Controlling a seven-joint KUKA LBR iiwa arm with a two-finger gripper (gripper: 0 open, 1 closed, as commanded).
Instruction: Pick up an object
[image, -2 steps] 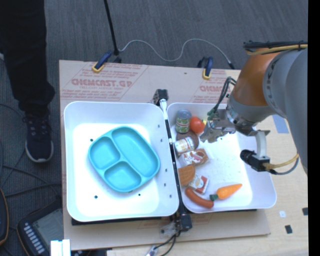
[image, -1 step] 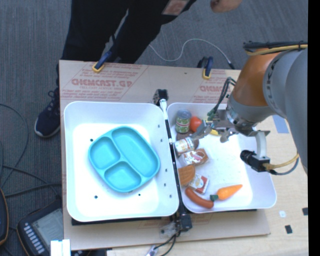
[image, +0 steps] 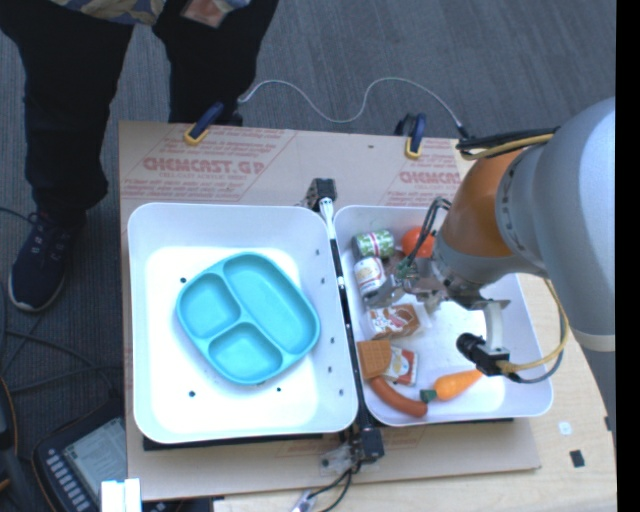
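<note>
Over the right bin (image: 530, 395), the gripper (image: 400, 285), finger state indeterminable, nears a small can (image: 368, 274): light, rigid, slippery; grasp across its sides.

The grey arm (image: 560, 200) reaches in from the right, its tool (image: 400, 285) angled down and leftward.

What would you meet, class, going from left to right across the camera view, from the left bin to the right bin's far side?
Blue divided plate → clamp between the bins → green can → carrot → grey arm.
</note>
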